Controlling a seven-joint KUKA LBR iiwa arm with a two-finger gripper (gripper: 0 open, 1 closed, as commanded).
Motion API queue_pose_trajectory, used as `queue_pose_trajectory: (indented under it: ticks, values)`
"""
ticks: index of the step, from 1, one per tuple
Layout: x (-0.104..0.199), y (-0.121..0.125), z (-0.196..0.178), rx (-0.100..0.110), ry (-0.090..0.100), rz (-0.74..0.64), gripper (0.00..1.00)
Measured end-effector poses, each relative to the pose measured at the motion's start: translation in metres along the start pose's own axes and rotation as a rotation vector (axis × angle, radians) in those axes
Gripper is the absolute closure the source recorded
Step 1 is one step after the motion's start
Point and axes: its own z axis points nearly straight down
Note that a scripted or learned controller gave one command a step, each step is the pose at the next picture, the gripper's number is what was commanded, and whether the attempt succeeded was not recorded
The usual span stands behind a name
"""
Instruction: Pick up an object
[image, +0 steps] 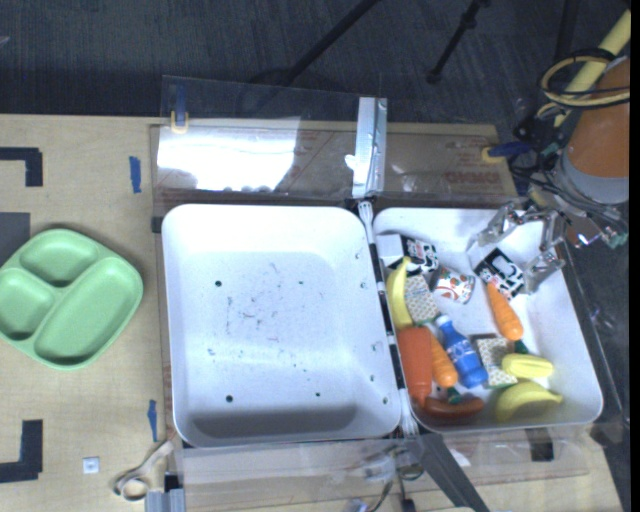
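My gripper (520, 250) hangs over the back right part of the right bin (585, 350), fingers spread and nothing visibly between them. Just below it lie a black-and-white item (499, 270) and an orange carrot (506, 312). The bin also holds a yellow banana (398, 295), a white-and-red ball (455, 288), a blue bottle (462, 356), a large orange piece (416, 362), a yellow fruit (526, 386) and another black-and-white item (421, 251).
The left bin (270, 320) sits beside the right one, with a shared rim between them. A green divided plate (66, 296) rests on the bench at far left. Clear plastic panels (260, 150) stand behind the bins. Cables hang by the arm at upper right.
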Motion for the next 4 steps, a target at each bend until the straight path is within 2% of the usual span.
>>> queue_pose_trajectory:
  ticks: [1,2,3,4]
  values:
    - [-0.002,-0.001,0.012,-0.001,0.000,-0.186,0.00]
    - [0.047,0.034,-0.048,-0.002,0.000,-0.549,0.00]
    - [0.040,0.017,0.027,-0.002,0.001,-0.713,0.00]
    - [0.003,-0.006,0.067,-0.006,-0.014,-0.952,0.00]
